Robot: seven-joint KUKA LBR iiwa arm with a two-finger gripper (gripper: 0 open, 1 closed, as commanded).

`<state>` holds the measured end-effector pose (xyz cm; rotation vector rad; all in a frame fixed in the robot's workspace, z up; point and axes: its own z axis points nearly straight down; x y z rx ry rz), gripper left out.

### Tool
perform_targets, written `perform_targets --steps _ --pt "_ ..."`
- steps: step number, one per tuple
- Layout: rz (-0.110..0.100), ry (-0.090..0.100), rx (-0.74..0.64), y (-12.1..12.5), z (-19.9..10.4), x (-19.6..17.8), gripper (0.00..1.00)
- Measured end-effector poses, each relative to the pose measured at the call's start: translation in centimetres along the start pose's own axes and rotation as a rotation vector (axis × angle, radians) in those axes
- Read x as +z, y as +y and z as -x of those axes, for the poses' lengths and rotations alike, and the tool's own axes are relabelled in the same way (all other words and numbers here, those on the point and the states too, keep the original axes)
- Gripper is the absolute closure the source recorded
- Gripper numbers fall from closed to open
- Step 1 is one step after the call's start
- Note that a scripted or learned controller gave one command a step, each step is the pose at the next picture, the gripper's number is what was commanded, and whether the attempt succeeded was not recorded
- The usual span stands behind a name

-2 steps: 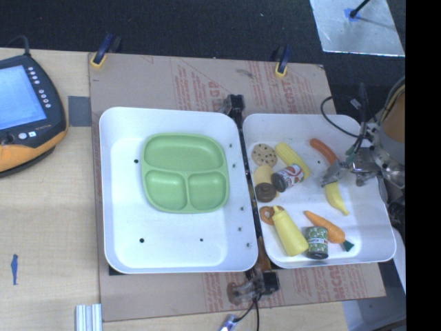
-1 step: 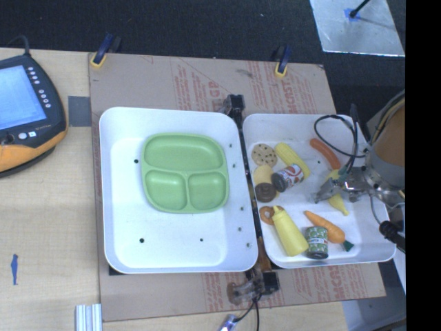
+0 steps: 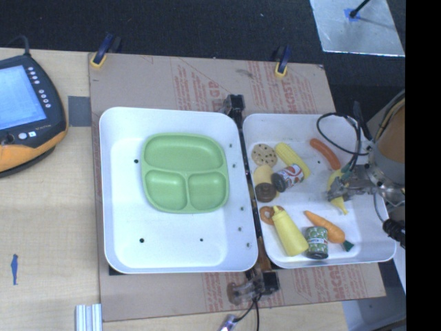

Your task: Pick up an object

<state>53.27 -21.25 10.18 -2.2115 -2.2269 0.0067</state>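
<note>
Lower right bin [image 3: 386,254]: yellow bottle [image 3: 289,232], green can [image 3: 317,242] and carrot [image 3: 325,226] near the bottom edge. Mid-right, gripper [image 3: 342,188] sits over a yellow-green item [image 3: 337,193]; can't tell its jaw state or any hold. Above: corn [image 3: 291,160], cookie [image 3: 263,154], sausage [image 3: 325,153]; green plate [image 3: 185,172] in the left bin [image 3: 117,240].

A robotics lab: teach pendant [image 3: 27,112], clamped cardboard [image 3: 207,81], toy-food bins [image 3: 114,205].

Pale wood tabletop [image 3: 48,226] against dark carpeted floor [image 3: 172,12].
Overlaid by a brown cardboard sheet [image 3: 200,85] clipped at the far edge with blue-and-yellow clamps [image 3: 102,51]; bordered top right by a light grey floor patch [image 3: 355,16] marked with blue tape.
</note>
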Motion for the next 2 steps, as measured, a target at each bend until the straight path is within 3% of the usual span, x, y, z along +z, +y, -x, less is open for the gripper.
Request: perform_targets --steps 1,2 --pt "0.004 0.002 0.002 6.3 -5.9 -4.5 1.00" --pt "0.002 0.002 0.001 3.3 -15.3 -9.4 1.00"
